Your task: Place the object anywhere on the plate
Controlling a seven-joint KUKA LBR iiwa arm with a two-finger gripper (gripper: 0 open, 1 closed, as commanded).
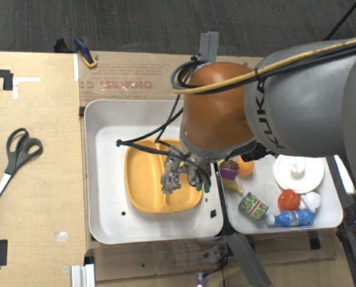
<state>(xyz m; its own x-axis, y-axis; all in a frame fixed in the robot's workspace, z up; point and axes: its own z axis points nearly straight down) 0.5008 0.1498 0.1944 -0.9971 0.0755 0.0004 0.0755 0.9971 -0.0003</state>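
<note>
Two-finger metal gripper [176, 178]: hanging under the grey arm's orange band, directly over the yellow divided plastic plate [145, 178] in the shallow white left bin [100, 178]; finger state not discernible (the tips are blurring into cabling and dark clutter), so whether anything is being carried cannot be told. Plate: lying immediately beneath the gripper, long axis running roughly top to bottom of the view. Judgement: the coming move is turning on descent alone, since no sideways travel appears needed to land on the plate.
</note>
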